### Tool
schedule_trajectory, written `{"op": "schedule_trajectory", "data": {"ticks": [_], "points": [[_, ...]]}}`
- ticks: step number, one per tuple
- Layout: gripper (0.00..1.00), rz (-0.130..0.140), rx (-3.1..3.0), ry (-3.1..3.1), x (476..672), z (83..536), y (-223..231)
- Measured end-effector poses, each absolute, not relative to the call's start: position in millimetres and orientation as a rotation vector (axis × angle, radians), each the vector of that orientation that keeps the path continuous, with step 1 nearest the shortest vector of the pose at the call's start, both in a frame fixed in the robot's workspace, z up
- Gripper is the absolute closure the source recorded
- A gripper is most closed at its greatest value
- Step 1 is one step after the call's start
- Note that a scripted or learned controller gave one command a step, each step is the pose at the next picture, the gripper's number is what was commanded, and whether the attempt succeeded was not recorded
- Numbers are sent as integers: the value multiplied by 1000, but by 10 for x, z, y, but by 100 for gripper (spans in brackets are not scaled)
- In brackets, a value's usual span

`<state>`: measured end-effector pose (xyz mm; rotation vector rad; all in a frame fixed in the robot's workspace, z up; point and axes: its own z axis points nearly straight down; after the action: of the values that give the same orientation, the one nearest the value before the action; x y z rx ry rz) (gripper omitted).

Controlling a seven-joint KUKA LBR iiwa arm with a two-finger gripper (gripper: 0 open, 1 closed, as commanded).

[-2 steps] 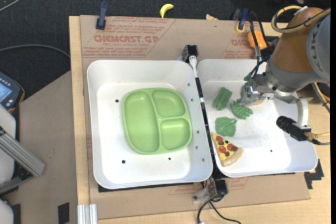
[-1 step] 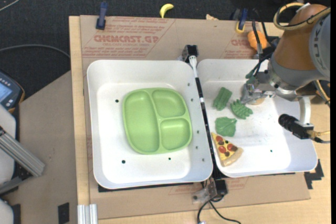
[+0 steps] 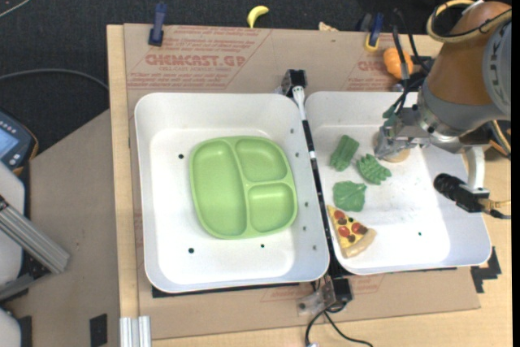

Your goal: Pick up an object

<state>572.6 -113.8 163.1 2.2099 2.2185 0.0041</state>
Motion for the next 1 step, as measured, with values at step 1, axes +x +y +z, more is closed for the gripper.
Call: {"op": "schedule_trajectory", "data": {"ticks": [1], "points": [[100, 3, 2215, 2221, 6227, 819, -1170]]}}
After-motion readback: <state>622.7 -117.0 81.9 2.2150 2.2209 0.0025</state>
